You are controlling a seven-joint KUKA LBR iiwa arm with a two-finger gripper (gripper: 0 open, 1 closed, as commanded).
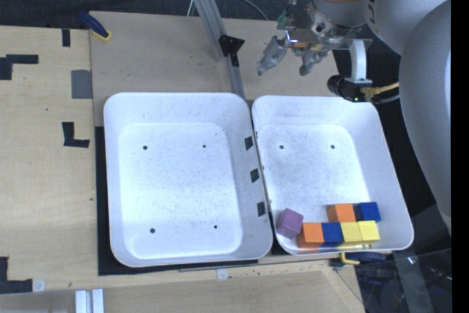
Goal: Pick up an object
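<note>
The gripper [287, 64] hangs above the bench just beyond the far rim of the right bin [388, 157], its two fingers spread apart with nothing between them. Every candidate for picking lies at the opposite end of that bin, against its near wall: a purple block [291, 222] sits slightly apart toward the bin's left edge, tilted a little, and beside it a tight cluster of orange block [313, 232], blue block [332, 232], yellow block [352, 232] and a second yellow one [368, 230], with another orange block [341, 212] and blue block [368, 211] touching behind them. So the targets lie well apart from the jaws, across the whole floor of the right bin toward the camera. The cluster runs along the near wall; the purple block, standing free, looks the easier grab, since the packed cubes leave little room for fingers between neighbours or the wall. The bin floor between is bare, speckled white plastic, giving an unobstructed path. The left bin [117, 157] adjoins.
</note>
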